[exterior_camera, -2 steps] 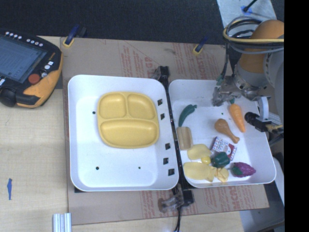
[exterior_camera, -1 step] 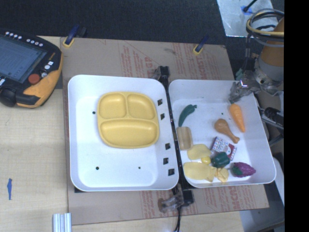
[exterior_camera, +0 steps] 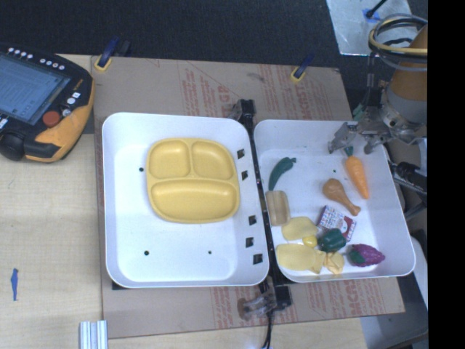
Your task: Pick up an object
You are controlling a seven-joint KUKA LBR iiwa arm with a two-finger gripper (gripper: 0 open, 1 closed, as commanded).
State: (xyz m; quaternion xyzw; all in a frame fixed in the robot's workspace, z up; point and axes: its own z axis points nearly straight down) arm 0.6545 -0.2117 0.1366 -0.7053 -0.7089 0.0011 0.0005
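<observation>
Pincer (exterior_camera: 357, 142) hangs over the right bin's (exterior_camera: 305, 133) far rim at about 1 o'clock, its fingers spread and nothing between them. Just below it lies an orange carrot (exterior_camera: 356, 177), close to the fingertips but apart from them. At the carrot's 8 o'clock sits a tan drumstick (exterior_camera: 340, 195). Farther toward 9 o'clock rests a green pepper (exterior_camera: 280, 170), with a beige piece (exterior_camera: 277, 208) below it. Along the near edge cluster yellow pieces (exterior_camera: 299, 257), a small printed packet (exterior_camera: 336, 219), a dark green item (exterior_camera: 332, 240) and a purple item (exterior_camera: 365, 254). The left bin (exterior_camera: 120, 217) holds 1 yellow plate (exterior_camera: 193, 179) with 3 compartments.
</observation>
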